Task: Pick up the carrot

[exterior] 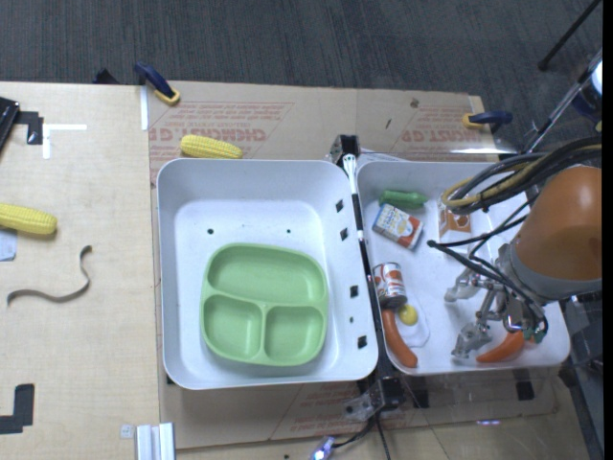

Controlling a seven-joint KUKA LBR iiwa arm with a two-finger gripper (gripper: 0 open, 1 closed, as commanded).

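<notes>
The arm (565,223) is extended over the right bin (421,175) so that its near right corner can be reached. The gripper (488,329) is lowered beside the carrot (501,349), which lies there; the finger state cannot be determined.
</notes>
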